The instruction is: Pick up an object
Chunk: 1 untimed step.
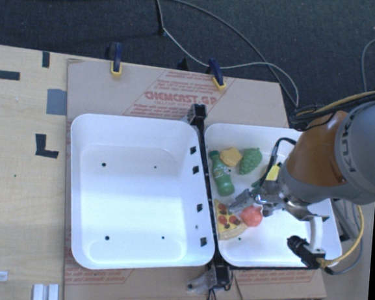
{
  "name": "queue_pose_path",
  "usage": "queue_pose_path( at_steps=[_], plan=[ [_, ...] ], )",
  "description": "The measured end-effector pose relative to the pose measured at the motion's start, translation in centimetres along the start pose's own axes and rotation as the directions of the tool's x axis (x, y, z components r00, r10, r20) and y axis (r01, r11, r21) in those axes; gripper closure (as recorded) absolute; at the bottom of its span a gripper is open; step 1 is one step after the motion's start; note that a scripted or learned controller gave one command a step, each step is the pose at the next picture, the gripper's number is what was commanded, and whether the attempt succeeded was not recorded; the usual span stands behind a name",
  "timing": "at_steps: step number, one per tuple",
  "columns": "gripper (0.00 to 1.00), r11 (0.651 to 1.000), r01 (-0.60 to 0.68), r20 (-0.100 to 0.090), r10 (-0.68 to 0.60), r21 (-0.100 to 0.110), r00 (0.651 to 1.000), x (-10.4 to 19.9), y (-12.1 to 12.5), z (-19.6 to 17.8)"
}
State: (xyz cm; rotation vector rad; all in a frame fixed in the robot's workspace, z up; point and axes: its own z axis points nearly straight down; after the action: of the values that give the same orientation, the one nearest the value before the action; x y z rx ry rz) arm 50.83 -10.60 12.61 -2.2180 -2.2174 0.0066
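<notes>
Your gripper (253, 203): over right bin (263, 257), beside red ball (252, 216) and pizza slice (228, 225); finger state: you cannot tell.

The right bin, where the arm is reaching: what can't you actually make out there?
- Gripper: too small and blurred in the camera view to tell how it stands, or whether it touches the red ball.
- Right bin: its right part is hidden under the arm.
- Pizza toy: print too small to read.
- Green bottle: label too small.
- Green toy: shape unclear, blurred.
</notes>
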Motion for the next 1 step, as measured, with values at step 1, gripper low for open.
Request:
queue_pose_path(
  at_steps=[1],
  plan=[
    [0.00,1.000,0.000,0.001,0.000,-0.004,1.000,-2.01,0.12,2.48]
  ],
)
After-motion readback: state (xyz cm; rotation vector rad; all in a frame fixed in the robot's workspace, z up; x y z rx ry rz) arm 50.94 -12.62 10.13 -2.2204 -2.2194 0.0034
